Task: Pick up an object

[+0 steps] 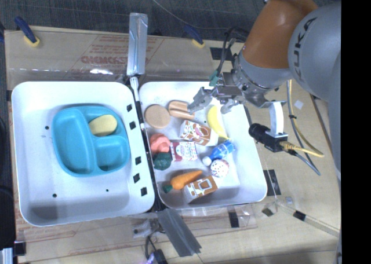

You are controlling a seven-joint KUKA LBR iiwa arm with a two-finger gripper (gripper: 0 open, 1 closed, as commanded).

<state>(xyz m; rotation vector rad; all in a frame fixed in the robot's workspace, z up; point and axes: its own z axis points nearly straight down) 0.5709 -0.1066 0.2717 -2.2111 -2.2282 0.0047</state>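
My gripper (214, 102) hangs over the back part of the right bin (250, 164), open, with its grey fingers (200, 99) spread apart. Just below it lies a yellow banana (216, 124), whose top end reaches up toward the gap between the fingers. I see nothing gripped. A hot dog (179, 108) lies just left of the gripper. Beside that sits a round tan disc (157, 116). Nearer the front are a small brown-and-white carton (196, 132), a blue bottle (222, 150) and a carrot (185, 179).
The right bin also holds a pink item (159, 141), a green item (162, 160), a pink pouch (186, 150), a spotted white ball (218, 168) and a brown carton (202, 187). The left bin (29, 106) bears a blue divided plate (87, 147) with a yellow lump (103, 124).
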